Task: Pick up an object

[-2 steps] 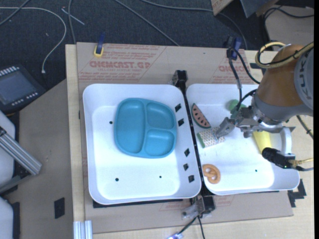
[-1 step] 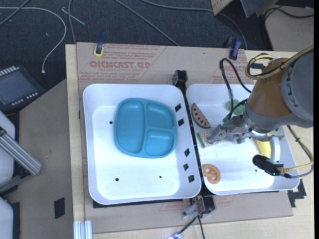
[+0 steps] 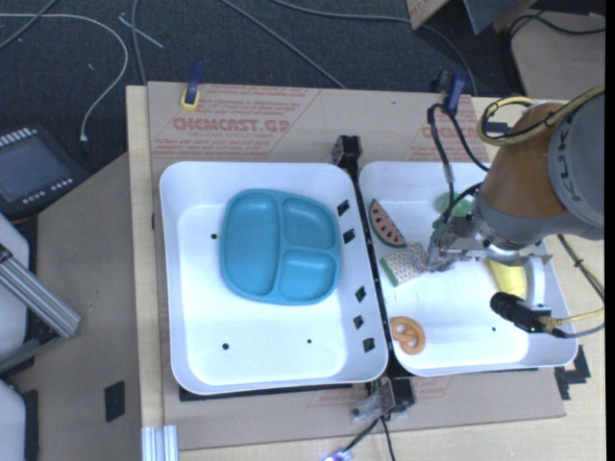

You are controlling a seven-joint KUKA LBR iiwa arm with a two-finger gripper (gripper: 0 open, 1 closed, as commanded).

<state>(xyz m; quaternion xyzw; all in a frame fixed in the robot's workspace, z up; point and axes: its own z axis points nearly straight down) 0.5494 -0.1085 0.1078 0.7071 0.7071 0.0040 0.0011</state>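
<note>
The tool (image 3: 444, 254) hangs low in the right bin (image 3: 461, 349), at the end of the grey arm (image 3: 577, 176) with its orange band (image 3: 519, 166), which comes in from the right and covers much of that bin's far side. Whether the tool is released or clenched cannot be told from this angle; its tip sits just beside a small grey-and-green speckled object (image 3: 404, 263), touching or nearly touching its right edge, and nothing can be seen gripped in it.

That speckled piece lies near the left wall of the right bin. Just above it, close to the same wall, lies a watermelon slice (image 3: 386, 224), red with dark seeds and a green rind. Toward the near left corner of the bin lies a small pretzel (image 3: 407, 335), well apart from the tool. A yellow object (image 3: 508, 279) lies to the right of the tool, partly hidden under the arm, and a bit of green (image 3: 448, 203) shows behind the wrist, too hidden to identify. A black cable end (image 3: 514, 311) hangs off the arm over the bin's near right part.

The left bin (image 3: 192, 353) holds a blue divided plate (image 3: 281, 246), lying flat in the far half of the bin. Both bins sit side by side on a cardboard sheet (image 3: 259, 113) with red print, which covers the tabletop (image 3: 67, 257). Cables (image 3: 115, 27) trail over the dark floor beyond.
</note>
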